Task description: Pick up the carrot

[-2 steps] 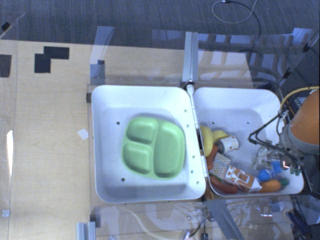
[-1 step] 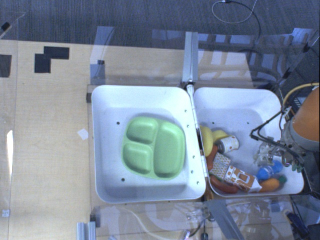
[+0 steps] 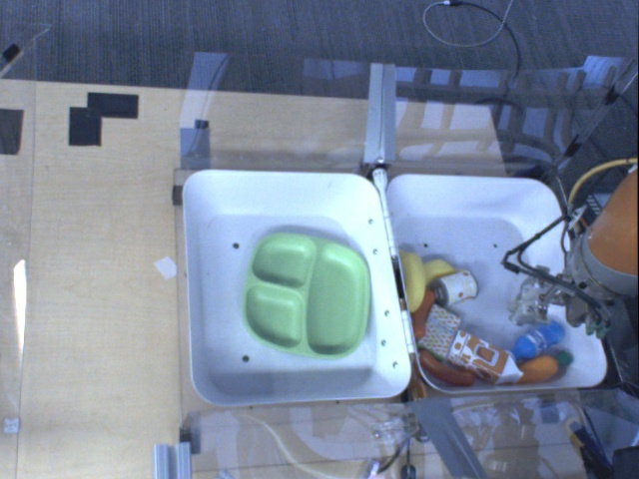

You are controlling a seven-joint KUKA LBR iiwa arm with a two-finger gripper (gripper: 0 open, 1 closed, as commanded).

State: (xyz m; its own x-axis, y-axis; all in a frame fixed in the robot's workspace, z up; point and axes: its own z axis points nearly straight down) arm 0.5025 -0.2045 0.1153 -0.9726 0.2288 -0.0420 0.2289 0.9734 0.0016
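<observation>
The carrot [image 3: 537, 369] lies untouched at the 5 o'clock corner of the right bin [image 3: 479, 203], beside a blue bottle [image 3: 539, 342], with the claw [image 3: 544, 302] poised just above toward 12 o'clock, its state impossible to tell, so the pick remains undone.

2 bins [image 3: 290, 193], 1 tray [image 3: 308, 292], 1 carrot [image 3: 539, 369]

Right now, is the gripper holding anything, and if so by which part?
Nothing is held. The gripper hangs over the right bin, above the blue bottle, with nothing between its fingers. The carrot lies untouched near the bin's front corner.
</observation>
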